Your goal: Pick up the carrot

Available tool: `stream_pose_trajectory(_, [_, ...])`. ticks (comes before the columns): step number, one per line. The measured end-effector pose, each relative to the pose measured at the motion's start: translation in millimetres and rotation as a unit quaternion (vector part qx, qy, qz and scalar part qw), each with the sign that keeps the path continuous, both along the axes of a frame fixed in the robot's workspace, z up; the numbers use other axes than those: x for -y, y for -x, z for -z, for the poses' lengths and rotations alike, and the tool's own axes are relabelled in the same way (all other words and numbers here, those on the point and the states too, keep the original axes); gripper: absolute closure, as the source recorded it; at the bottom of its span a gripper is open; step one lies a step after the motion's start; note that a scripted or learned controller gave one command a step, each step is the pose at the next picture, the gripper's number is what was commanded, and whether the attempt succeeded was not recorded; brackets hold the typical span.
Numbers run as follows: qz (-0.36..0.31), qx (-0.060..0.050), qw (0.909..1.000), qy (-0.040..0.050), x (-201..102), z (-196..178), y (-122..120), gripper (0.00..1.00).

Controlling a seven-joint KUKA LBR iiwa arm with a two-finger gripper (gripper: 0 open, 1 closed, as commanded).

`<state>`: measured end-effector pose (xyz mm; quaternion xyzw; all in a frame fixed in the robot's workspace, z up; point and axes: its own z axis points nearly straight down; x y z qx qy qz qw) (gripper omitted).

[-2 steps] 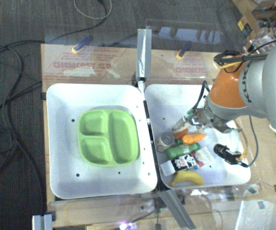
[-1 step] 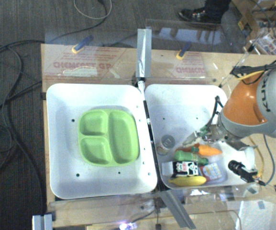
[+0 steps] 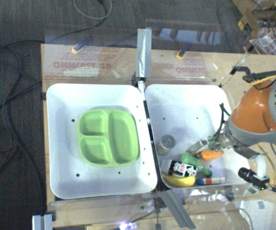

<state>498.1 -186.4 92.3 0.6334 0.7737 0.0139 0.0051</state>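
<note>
The carrot (image 3: 211, 154) is a small orange piece lying in the right bin (image 3: 185, 109), near its front right corner, among other toys. My gripper (image 3: 214, 143) reaches in from the right, under the arm's orange band (image 3: 255, 111), and its tip sits directly over the carrot's upper edge. At this slant I can't see whether it touches the carrot or hangs just above it. The carrot rests at the level of the pile and does not look lifted.
Around the carrot lie a green toy (image 3: 191, 158), a black-and-white item (image 3: 182, 168), a yellow banana (image 3: 178, 180), a small marker-like stick (image 3: 212, 180) and a grey disc (image 3: 167, 141). The left bin (image 3: 61, 99) holds a green divided plate (image 3: 109, 137).
</note>
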Motion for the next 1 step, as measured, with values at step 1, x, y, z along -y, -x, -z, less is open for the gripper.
stream_pose_trajectory(1, [0.012,-0.002,0.9999,0.0025,17.0,0.2,2.3,0.00])
